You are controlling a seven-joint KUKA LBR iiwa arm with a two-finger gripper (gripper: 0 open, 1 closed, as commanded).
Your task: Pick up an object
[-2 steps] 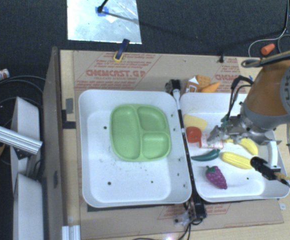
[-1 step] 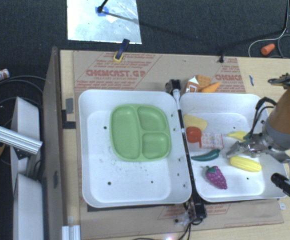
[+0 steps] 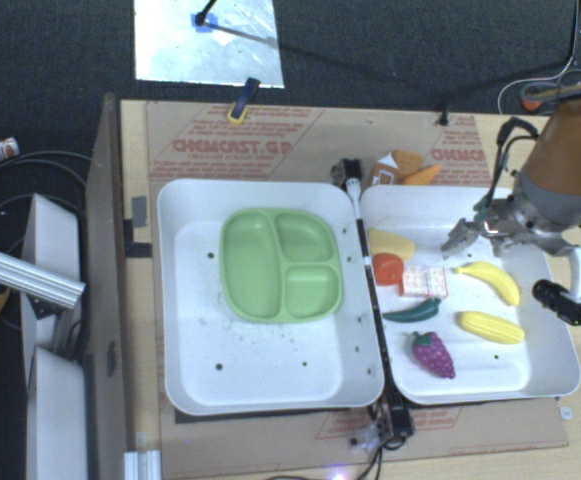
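1. The brown cardboard sheet (image 3: 270,138) under the bins carries red printing; "CHEMCAST GP" can be read above the left bin, and the same print starts again at the upper right, partly hidden. Smaller lines below it are too fine to read.
2. The left bin (image 3: 195,368), centre-left of the frame, holds 1 green divided plate (image 3: 280,266) with 3 compartments, lying flat.
3. The right bin (image 3: 550,368), centre-right, holds toy food. A yellow wedge (image 3: 392,243) lies at its upper left, with a red tomato (image 3: 387,268) just below it. A small pink-and-white box (image 3: 425,283) sits beside the tomato; its print cannot be read.
4. A green pepper (image 3: 412,311) lies below the box, and a bunch of purple grapes (image 3: 434,355) lies lower still, near the bin's front.
5. A banana (image 3: 492,280) lies toward the right of the bin, with a corn cob (image 3: 490,327) below it.
6. An orange carrot (image 3: 422,175) and an orange-and-white item lie outside the bins on the cardboard, above the right bin.
7. The gripper (image 3: 467,238) hangs over the upper part of the right bin, just above the banana and right of the yellow wedge. Its fingers look spread apart, and nothing sits between them.
8. A shiny foil sheet (image 3: 210,28) lies on the dark floor at the top of the frame.
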